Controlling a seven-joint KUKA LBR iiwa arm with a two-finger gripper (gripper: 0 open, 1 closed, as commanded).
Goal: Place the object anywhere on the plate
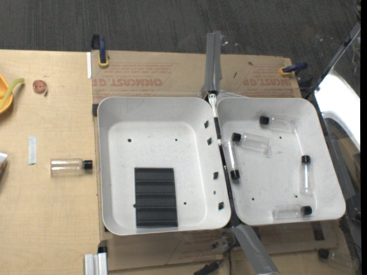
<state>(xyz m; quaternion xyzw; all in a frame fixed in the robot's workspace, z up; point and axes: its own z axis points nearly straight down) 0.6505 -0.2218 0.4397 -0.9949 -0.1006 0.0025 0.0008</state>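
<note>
Black plate sits at six o'clock in the left bin; vials lie scattered in the right bin; the gripper's state I cannot tell; probably best to pinch the ten o'clock one mid-body, clear both rims, and release low over the plate.

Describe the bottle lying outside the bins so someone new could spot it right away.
Start at the left white bin, then look to its left on the wooden bench. There lies a clear bottle on its side, black cap toward the bin. Unlike the clear vials in the right bin, it lies alone on wood.
</note>
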